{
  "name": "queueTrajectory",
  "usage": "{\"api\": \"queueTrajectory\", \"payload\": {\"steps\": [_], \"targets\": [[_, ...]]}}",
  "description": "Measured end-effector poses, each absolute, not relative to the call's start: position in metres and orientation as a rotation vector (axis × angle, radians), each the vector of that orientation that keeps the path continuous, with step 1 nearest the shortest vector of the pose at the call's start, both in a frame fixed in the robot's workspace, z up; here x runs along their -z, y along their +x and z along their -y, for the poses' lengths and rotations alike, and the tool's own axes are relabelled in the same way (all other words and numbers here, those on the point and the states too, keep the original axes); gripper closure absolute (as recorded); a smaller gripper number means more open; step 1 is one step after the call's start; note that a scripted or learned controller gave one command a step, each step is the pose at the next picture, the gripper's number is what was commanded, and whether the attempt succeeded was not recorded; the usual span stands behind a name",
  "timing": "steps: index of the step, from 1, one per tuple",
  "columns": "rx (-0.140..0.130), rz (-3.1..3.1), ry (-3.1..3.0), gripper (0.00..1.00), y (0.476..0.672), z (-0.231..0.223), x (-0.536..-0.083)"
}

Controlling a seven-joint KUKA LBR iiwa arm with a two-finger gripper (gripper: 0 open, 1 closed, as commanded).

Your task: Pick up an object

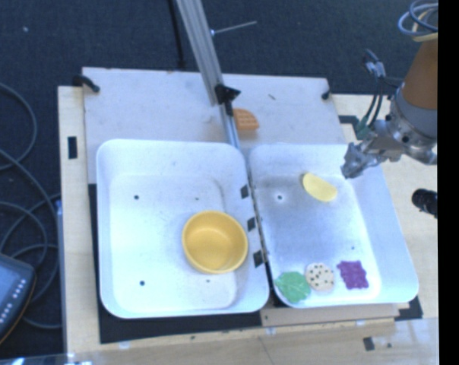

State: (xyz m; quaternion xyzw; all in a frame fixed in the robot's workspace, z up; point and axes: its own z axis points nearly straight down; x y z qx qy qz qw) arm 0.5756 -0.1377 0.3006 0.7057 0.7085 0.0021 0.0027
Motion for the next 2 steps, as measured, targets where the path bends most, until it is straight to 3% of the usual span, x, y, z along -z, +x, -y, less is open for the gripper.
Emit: {"api": "queueTrajectory", "payload": {"steps": [2], "targets": [[-0.002, -2.228, 2.214, 1.0, 0.57, 0.035, -0.29]]}}
